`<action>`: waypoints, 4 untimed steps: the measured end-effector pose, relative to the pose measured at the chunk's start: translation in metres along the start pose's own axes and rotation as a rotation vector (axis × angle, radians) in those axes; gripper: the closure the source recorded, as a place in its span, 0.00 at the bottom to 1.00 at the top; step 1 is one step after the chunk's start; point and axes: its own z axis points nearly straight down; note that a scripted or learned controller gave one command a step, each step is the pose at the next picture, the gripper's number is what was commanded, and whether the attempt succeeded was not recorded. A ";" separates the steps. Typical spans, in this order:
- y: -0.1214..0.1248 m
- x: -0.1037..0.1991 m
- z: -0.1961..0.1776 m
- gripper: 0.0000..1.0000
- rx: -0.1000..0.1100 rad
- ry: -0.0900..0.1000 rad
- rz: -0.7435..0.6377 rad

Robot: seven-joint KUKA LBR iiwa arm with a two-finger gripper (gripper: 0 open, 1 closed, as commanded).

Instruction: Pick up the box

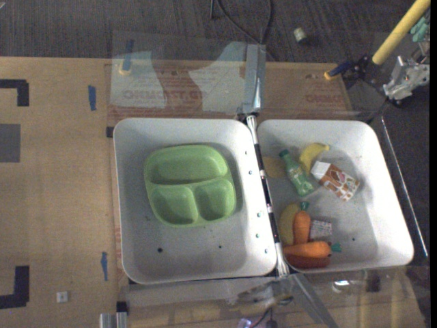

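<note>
Two white bins sit side by side — the box lies untouched in the right bin beside a green bottle, nothing lifted yet — the gripper's state cannot be told.

A single fixed camera looks down from above at a slant onto a tan tabletop. It sits far enough back to take in both shallow white bins whole: the left bin and the right bin lie side by side, filling the middle and lower right of the frame. The view tilts away from the viewer, so dark carpeted floor shows as a strip across the top, beyond the tabletop's far edge. The tabletop's near edge falls at the very bottom of the frame.
</note>
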 end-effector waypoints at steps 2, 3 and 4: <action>0.086 -0.077 0.012 1.00 0.002 0.001 0.121; 0.082 0.040 0.012 1.00 0.009 0.003 0.312; 0.083 -0.056 0.012 1.00 0.004 0.001 0.402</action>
